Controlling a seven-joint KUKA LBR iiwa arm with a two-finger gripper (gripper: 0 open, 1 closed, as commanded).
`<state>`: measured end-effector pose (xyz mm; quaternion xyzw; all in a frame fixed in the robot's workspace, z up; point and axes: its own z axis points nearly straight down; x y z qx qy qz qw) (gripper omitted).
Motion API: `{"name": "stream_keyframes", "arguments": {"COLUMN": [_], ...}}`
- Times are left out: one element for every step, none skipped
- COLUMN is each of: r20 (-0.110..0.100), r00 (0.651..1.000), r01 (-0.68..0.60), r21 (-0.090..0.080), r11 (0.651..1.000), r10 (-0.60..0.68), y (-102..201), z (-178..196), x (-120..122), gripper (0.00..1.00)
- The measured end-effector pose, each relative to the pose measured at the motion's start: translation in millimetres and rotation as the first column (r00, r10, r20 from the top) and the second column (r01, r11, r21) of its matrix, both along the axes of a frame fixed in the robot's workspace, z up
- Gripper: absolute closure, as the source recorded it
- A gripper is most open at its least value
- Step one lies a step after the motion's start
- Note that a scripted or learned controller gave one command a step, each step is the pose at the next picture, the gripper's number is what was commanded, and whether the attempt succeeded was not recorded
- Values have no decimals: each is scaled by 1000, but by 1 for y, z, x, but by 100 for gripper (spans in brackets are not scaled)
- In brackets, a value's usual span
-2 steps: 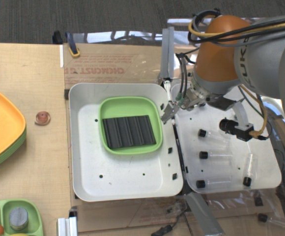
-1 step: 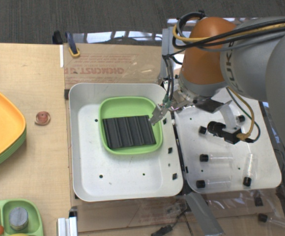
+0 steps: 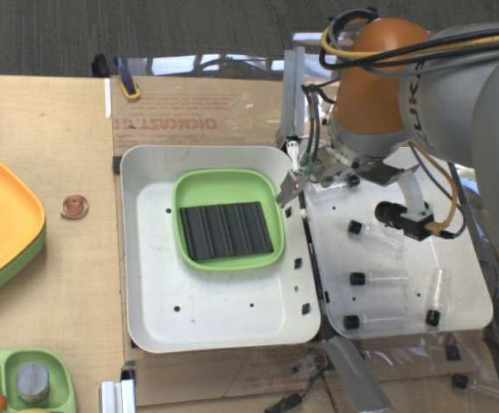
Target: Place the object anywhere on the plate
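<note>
Tubes [image 3: 378, 232] lie in the right bin [image 3: 456, 317]; my gripper [image 3: 294, 179] hangs at the green plate [image 3: 189, 192]'s two o'clock rim, its grip I cannot tell. Placing seems underway; next I'd release over the ribbed insert [image 3: 225, 230].

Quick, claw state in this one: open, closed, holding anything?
Claw: cannot be told. It sits by the right rim of the green plate, too small and dark to read.
</note>
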<state>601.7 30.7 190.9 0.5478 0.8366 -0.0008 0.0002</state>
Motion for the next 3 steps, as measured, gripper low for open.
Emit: {"name": "stream_keyframes", "arguments": {"r20": [-2,0,-3], "r00": [994,989,975], "r01": [106,146,220], "r21": [0,0,0], "r11": [994,989,975], "r10": [-106,-146,-220], "y": [-37,-24,-30], "z": [0,34,31], "x": [-27,-52,-75], "gripper": [0,0,0]}}
